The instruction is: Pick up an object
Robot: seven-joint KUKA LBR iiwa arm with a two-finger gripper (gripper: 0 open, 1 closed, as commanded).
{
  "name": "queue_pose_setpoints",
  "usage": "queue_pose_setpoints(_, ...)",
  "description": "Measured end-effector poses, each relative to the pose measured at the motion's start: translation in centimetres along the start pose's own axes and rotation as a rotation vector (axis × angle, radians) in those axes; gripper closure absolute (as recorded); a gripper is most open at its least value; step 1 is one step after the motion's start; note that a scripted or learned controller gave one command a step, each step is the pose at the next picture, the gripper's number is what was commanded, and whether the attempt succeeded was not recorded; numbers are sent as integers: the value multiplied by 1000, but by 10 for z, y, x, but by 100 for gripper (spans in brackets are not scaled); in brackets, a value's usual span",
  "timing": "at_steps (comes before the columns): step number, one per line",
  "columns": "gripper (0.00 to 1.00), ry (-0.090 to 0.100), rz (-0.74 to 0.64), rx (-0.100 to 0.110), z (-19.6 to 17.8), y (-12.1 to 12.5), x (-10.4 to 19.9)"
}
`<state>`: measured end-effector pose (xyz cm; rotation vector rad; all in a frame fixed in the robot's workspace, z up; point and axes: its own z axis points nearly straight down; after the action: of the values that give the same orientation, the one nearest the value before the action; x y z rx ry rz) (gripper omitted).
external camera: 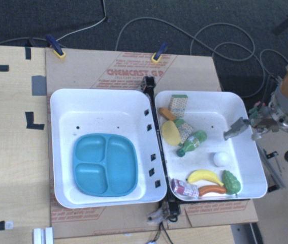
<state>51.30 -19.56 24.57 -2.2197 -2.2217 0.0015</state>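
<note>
The banana point(205, 176) lies in the right bin point(245, 111); above that bin's right rim hangs the gripper point(235, 129), grip state unclear.

You see the arm point(284, 103) cut off at the right side of the view, so most of it lies out of frame. The tool point(236, 128) is small and blurred; you cannot tell how its fingers stand. The yellow toy point(170, 132) hides part of the mesh packet point(185, 131). The wrapper's point(184, 188) print is too small to read.
</note>
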Motion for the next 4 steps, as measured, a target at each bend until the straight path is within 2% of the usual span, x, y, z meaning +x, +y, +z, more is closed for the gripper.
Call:
queue_pose_setpoints(1,0,1,-1,1,64,24,41)
queue_pose_setpoints(2,0,0,-1,1,126,60,91)
queue_pose_setpoints(3,0,0,0,-2,159,58,85)
queue_pose_setpoints(4,0,-3,1,-7,159,39,96)
